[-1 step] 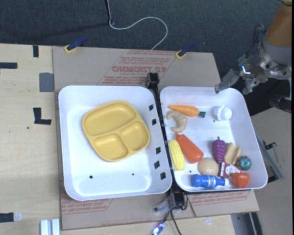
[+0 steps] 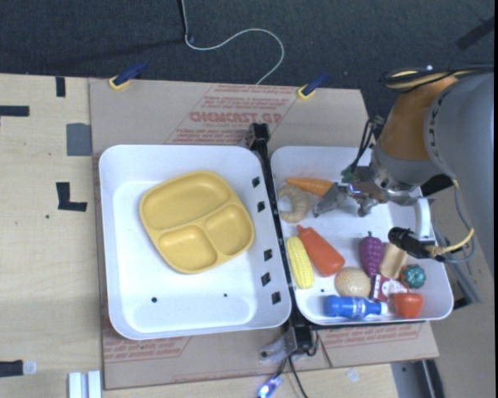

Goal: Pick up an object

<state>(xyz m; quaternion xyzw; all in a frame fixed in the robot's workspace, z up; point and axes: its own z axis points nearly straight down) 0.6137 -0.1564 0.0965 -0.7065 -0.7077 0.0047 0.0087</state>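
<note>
Item: toy carrot [image 2: 310, 186], orange, tapered, lying flat along the far part of the right bin [image 2: 436, 315], its point toward the right. A pale, lumpy toy [image 2: 292, 205] touches it on the near-left side.

End effector [image 2: 342, 196]: grey, low over the right bin, just right of the carrot's tip; its tip seems to lie just beside the carrot, and contact cannot be judged. Whether it is apart or together cannot be told. Nothing is seen clamped in it.

Arm [image 2: 448, 139]: grey, with an orange band [image 2: 407, 123] above the wrist; enters from the right and bends down and leftward over the far right corner of the right bin.

Other contents, right bin: orange-red bottle-shaped toy [image 2: 319, 250] at centre; yellow corn cob [image 2: 300, 262] beside it along the left wall; purple grape bunch [image 2: 371, 254]; tan potato-like piece [image 2: 353, 283]; blue bottle [image 2: 353, 308] at the near wall; red piece [image 2: 408, 304] and a small green ball [image 2: 413, 276] in the near right corner.

Left bin [image 2: 116, 222]: one yellow divided plate [image 2: 197, 220], three compartments, set toward the far side.

Worktop [image 2: 33, 247]: light wood, with cardboard sheet [image 2: 232, 114] under both bins.
</note>
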